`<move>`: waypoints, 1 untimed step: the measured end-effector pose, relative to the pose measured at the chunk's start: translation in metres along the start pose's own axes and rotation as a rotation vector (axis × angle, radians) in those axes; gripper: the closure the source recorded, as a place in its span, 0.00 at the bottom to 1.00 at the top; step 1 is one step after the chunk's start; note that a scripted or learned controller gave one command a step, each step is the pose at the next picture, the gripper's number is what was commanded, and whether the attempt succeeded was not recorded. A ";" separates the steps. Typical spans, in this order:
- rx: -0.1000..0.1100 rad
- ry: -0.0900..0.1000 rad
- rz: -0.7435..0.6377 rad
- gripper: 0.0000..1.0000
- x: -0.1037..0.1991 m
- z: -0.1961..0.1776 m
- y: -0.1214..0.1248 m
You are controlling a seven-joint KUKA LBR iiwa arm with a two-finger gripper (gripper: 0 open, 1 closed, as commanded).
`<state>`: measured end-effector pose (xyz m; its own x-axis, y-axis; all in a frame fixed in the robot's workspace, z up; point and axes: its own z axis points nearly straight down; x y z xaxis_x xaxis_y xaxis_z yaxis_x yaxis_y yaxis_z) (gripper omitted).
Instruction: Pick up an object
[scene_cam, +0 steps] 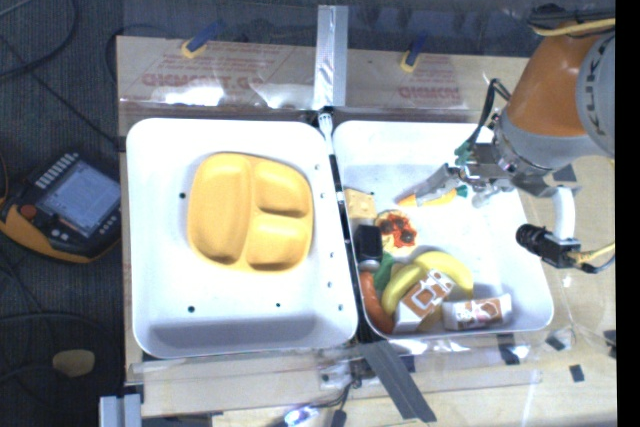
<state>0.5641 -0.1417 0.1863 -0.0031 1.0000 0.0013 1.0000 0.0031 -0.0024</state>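
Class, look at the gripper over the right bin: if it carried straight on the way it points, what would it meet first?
Probably the small packet near the divider; the gripper points left and slightly down, though its height above the right bin's floor is unclear.

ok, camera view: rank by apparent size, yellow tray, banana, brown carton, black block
1. Yellow tray, by far the largest.
2. Banana.
3. Brown carton, close to the banana in length, so that pair is unsure.
4. Black block, smallest.
All lie at about the same depth in the bins.

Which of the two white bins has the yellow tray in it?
The left bin. A yellow divided tray lies in it by itself, while the right bin holds the banana and other small items.
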 end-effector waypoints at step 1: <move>0.000 0.000 0.000 0.00 0.000 0.000 0.000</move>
<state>0.5641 -0.1417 0.1863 -0.0031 1.0000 0.0013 1.0000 0.0031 -0.0024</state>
